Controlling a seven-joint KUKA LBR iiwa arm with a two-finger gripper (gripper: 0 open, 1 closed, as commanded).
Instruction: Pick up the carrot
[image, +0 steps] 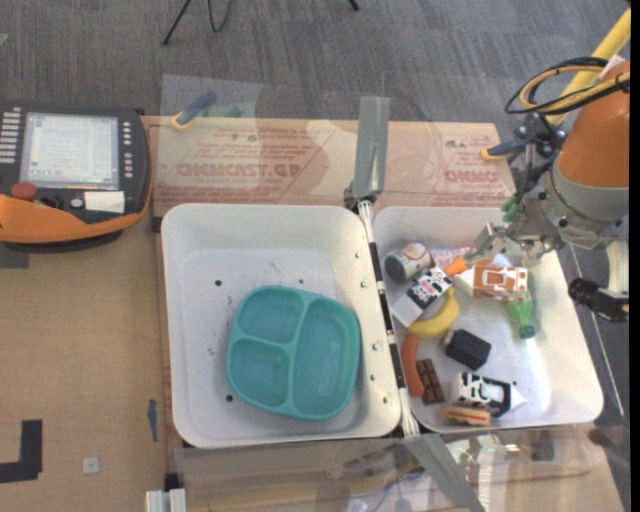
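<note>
The gripper (508, 243) hangs over the right bin (580, 385), upper right of the frame; its state I cannot tell. The carrot (456, 266) lies beside it.

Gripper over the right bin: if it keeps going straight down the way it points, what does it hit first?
Most likely the orange and white carton, which lies under the gripper. The carrot sits just left of that line. Depth is hard to judge from this slanted view.
</note>
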